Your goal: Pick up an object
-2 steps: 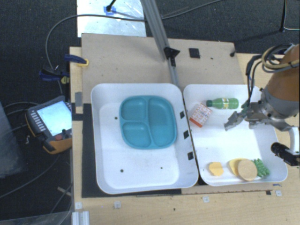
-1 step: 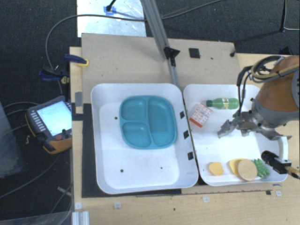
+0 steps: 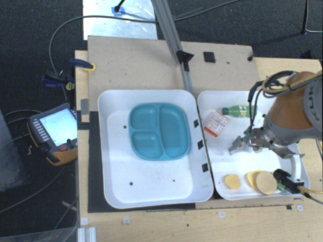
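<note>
— Red-and-white packet (image 3: 214, 123): where does it lie?

— In the right bin (image 3: 222, 158), in the far-left part, close to the wall it shares with the left bin (image 3: 151, 180). It lies flat, turned at a slant.

— What else is in that bin?

— A green bottle (image 3: 236, 111) lies on its side near the far wall, just beside the packet. Its right end is hidden behind the arm (image 3: 292, 110). Along the near wall are a small yellow disc (image 3: 232, 182) and a larger pale disc (image 3: 262, 181). They are close together, but I cannot tell whether they touch.

— And the gripper?

— The gripper (image 3: 236, 146) is over the middle of the right bin, pointing left. It sits above bare white floor, between the packet and the two discs and apart from all four things.

— Apart or together?

— I cannot tell. From this slant the tip reads as one grey wedge.

— The left bin?

— It holds a teal divided plate (image 3: 159, 130) with three compartments, lying flat toward the far side of the bin.

— Anything around the bins?

— Both stand on a brown board bench (image 3: 141, 59). To the left of it, on the dark floor, lies a handheld pendant (image 3: 54, 132) with a lit screen and an orange edge.
</note>
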